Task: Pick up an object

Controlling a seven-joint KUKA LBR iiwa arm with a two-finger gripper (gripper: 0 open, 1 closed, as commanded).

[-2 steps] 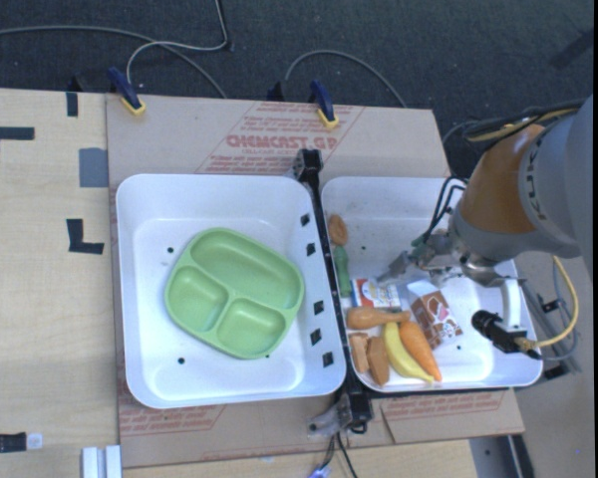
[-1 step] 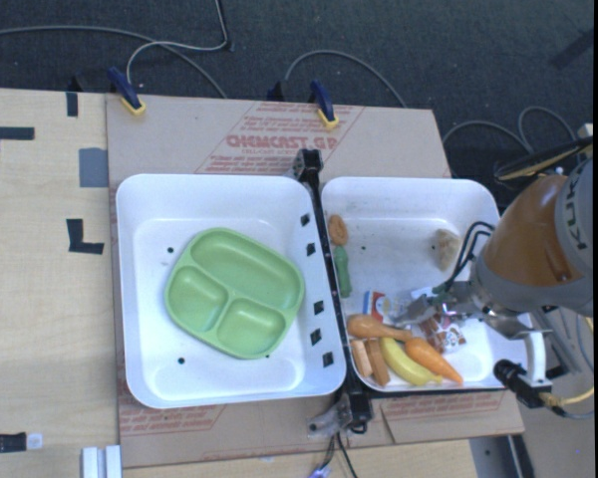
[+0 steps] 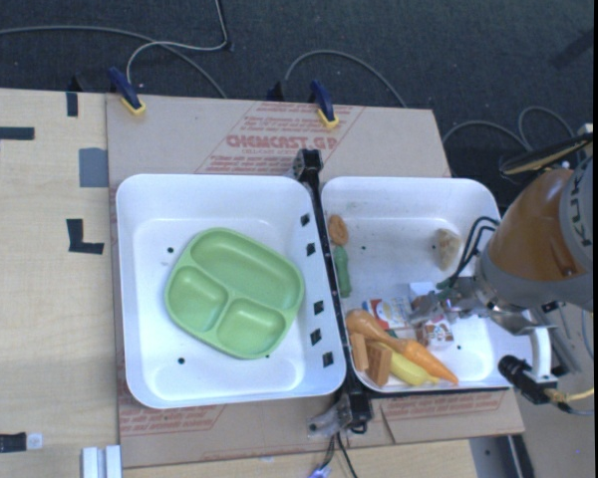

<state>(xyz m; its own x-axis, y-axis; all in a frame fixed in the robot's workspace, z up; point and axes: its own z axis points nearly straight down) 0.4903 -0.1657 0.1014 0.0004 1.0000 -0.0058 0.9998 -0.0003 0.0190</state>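
My gripper [image 3: 431, 305] is low inside the right bin [image 3: 409, 192], near its middle, reaching in from the right. It hovers over or touches a small red-and-white packet [image 3: 387, 313] and a bit of printed wrapper [image 3: 440, 333]. Just in front of it lie an orange carrot [image 3: 404, 348], a yellow piece [image 3: 409, 368] and a brown wedge [image 3: 378, 362]. A beige lump [image 3: 446, 246] sits behind the gripper. The gripper's own body hides what is under its tip.
A green stick [image 3: 341, 272] and an orange-brown piece [image 3: 337, 231] lie along the right bin's left wall. The left bin [image 3: 145, 202] holds a green divided plate [image 3: 234, 292]. The arm's orange band [image 3: 543, 232] overhangs the right bin's right rim.
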